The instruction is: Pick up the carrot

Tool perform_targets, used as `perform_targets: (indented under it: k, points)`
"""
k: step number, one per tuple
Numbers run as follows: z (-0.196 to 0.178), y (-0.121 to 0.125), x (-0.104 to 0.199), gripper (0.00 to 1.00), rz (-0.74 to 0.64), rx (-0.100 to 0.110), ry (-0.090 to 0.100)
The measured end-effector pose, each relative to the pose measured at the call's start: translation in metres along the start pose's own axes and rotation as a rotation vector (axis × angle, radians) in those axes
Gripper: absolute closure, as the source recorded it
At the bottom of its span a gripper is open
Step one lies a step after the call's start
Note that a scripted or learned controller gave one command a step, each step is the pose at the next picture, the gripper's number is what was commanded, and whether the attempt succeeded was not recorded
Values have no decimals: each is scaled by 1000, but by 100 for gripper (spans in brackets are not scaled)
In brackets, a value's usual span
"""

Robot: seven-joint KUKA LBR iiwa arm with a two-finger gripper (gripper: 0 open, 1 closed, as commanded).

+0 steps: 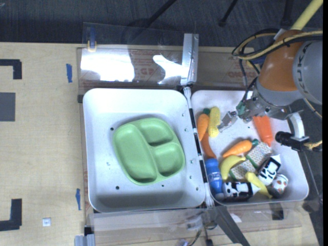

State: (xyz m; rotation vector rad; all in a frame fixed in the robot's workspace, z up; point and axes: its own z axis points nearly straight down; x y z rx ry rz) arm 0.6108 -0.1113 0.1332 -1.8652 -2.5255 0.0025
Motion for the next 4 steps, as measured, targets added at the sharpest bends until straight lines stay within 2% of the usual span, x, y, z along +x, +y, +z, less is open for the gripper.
perform_targets:
  k: [1,2,3,4]
  points:
    - [20,-84,-17,0,-36,0,0]
    - [48,-52,-6,0,88,-5,-3]
    - [-48,-53,86,0,-45,1,0]
    - [-47,-93,32,0,-211,3,4]
